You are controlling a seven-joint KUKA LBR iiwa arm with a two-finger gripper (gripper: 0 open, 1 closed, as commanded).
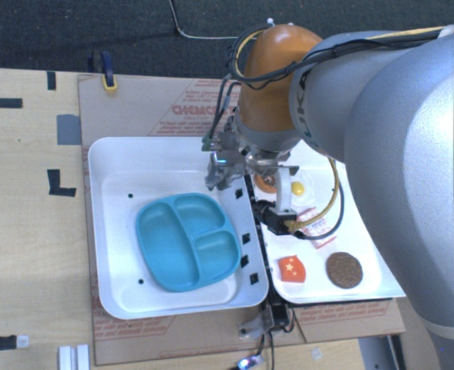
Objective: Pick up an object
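Blue smooth three-compartment plate point(188, 240) | round brown disc point(344, 269) | gripper point(225, 168) grip state unclear

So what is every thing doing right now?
blue plate: lying flat, right way up, in the left bin
red block: resting in the right bin, untouched
brown disc: lying flat beside the red block
end effector: low over the wall between the bins
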